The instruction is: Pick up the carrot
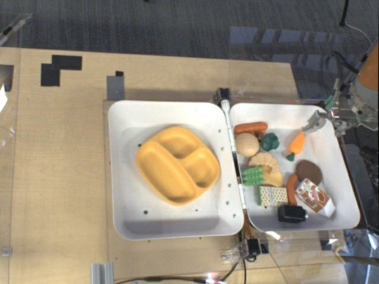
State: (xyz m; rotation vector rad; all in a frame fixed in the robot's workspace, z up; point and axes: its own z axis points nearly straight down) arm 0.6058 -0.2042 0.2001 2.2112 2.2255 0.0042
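Carrot (297, 142), a small orange plastic toy with a green top, lies tilted in the far right part of the right white bin (349, 182), right of a dark green toy (270, 140). The grey two-finger gripper (314, 123) hangs just beside its orange tip; its state cannot be told. A yellow divided plate (177, 164) sits in the left bin (118, 158).

Small orange carrot (296, 142) with a green leafy end, lying tilted in the right-hand bin (349, 185), toward its far right part. Green end pointing down toward the near side, orange tip up and to the right. Apart from neighbouring items.
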